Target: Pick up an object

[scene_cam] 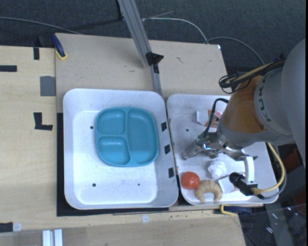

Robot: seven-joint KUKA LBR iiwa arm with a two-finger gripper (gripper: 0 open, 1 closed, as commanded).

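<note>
Down in the right bin (187,111), the gripper (199,148) sits low over the bin's floor, near its middle, reaching in from the grey arm (262,106) with the orange band; whether it is clenched or released cannot be told, and nothing shows in its grasp. Toward the near rim of that same bin lie a red ball (190,179), a tan croissant (209,189) just beside it, and a white crumpled object (217,168) just above the croissant. Left of the right bin, the other white bin (77,137) holds a blue divided plate (127,136).
</note>
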